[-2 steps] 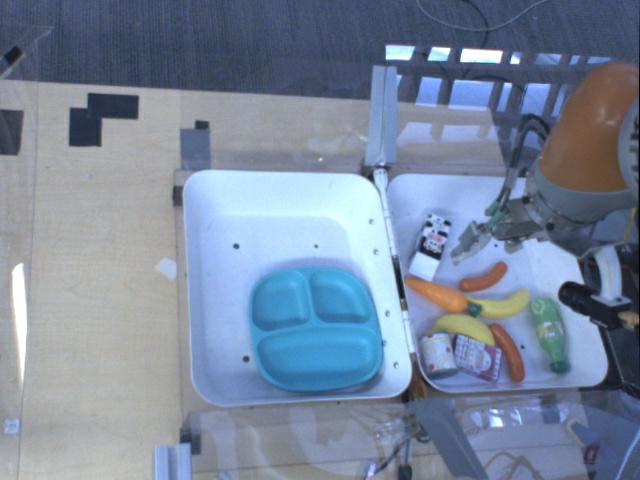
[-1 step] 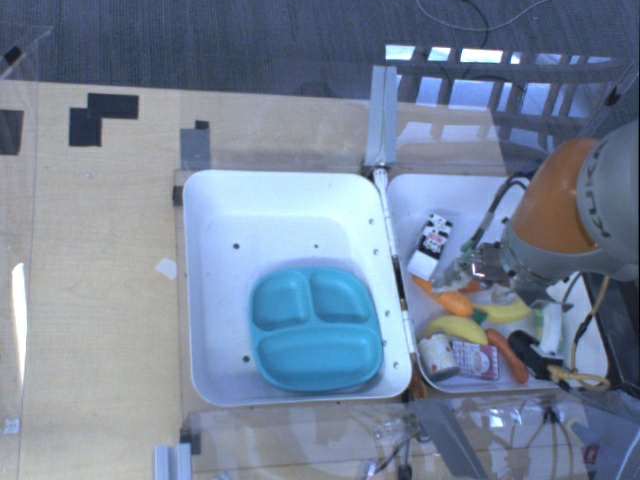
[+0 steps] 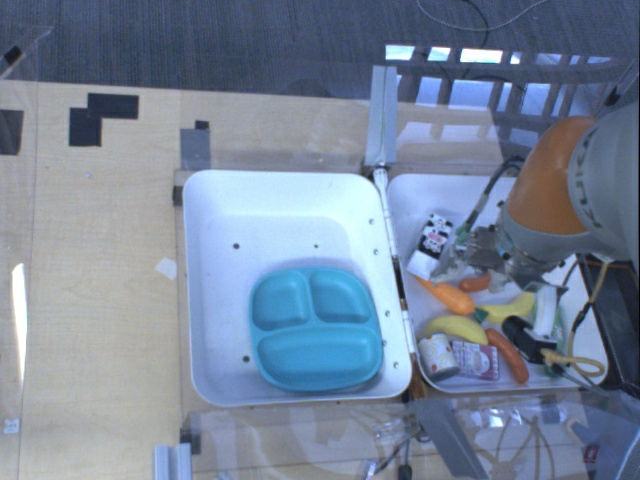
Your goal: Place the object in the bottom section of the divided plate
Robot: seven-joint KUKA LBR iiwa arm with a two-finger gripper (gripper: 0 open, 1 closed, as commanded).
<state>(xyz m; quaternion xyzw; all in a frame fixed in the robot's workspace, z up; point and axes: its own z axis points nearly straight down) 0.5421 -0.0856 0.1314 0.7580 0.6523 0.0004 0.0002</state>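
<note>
1. Bins: two shallow white bins sit side by side on the wooden bench, the left bin (image 3: pixel 215 268) and the right bin (image 3: pixel 410 203), touching along a shared edge.
2. Divided plate (image 3: pixel 315 330): a blue plate with three sections lies flat in the left bin, toward that bin's near edge. Two small sections sit on the plate's far side and one long section runs along its near side; all three hold nothing.
3. Arm (image 3: pixel 585 183): grey with an orange band, it reaches in from the right and hangs over the right bin, to the right of the plate.
4. Gripper (image 3: pixel 470 256): it is low over the right bin's clutter, just above an orange carrot. Whether it is spread or closed cannot be told, as the wrist hides that part; nothing can be seen held.
5. Carrot (image 3: pixel 447 295): it lies tilted in the right bin, across the shared bin edge from the plate.
6. Banana (image 3: pixel 458 328): yellow, it lies just nearer than the carrot, almost touching it.
7. Small carton (image 3: pixel 433 238): white with black patches, it rests farther back than the carrot.
8. Flat packet (image 3: pixel 468 358): it lies near the banana at the right bin's near edge, with an orange-red stick-shaped piece (image 3: pixel 508 356) just to its right.
</note>
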